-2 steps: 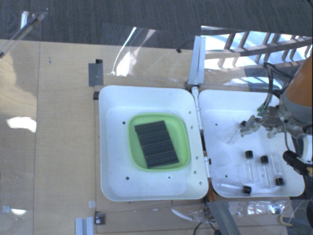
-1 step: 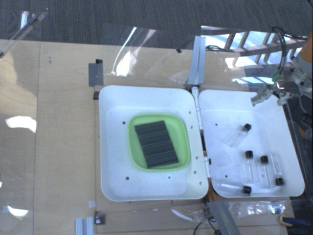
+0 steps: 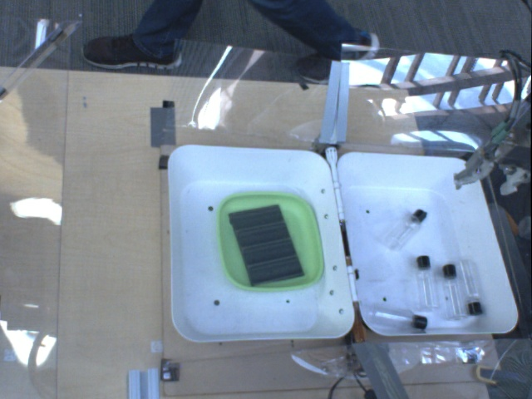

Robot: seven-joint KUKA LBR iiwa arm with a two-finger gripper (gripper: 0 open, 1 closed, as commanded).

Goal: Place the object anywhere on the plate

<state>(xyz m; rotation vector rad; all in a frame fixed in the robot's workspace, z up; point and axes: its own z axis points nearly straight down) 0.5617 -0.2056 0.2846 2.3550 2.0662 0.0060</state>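
Note:
A green square plate (image 3: 312, 239) lies in the middle of the left white bin (image 3: 191, 306). A dark grey ribbed slab (image 3: 264, 244) rests flat on the plate, slightly turned. In the right bin (image 3: 366, 181) are several clear vials with black caps: one (image 3: 406, 228) lies alone near the middle, and the others cluster at the front right (image 3: 450, 285). A grey part of the arm's end, likely the gripper (image 3: 475, 170), pokes in over the right bin's far right corner, high above the vials and with nothing visibly in it.
A metal post (image 3: 336, 106) stands behind the seam between the bins. A clear guard pane rings the bench. A person's legs and shoes (image 3: 133, 50) pass on the floor behind. Cables and a frame crowd the far right.

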